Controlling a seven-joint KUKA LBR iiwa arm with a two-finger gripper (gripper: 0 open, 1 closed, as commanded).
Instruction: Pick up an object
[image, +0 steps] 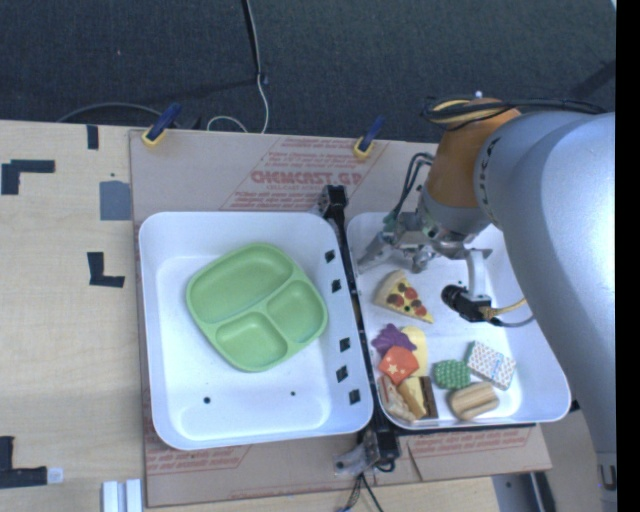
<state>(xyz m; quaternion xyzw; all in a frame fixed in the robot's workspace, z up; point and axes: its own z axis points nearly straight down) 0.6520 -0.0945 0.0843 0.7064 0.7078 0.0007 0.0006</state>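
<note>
The gripper (405, 252) hangs over the right bin (545, 385), one of two; whether its jaws are open or closed I cannot tell. One pizza slice (403, 297) lies just below the jaws. Further below sits a cluster of about six more toy foods (440, 378). One green tray (257, 306) fills the left bin (165, 400).

Green tray (256, 306) in white bin (165, 330); red-dotted yellow pizza slice (403, 297).
</note>
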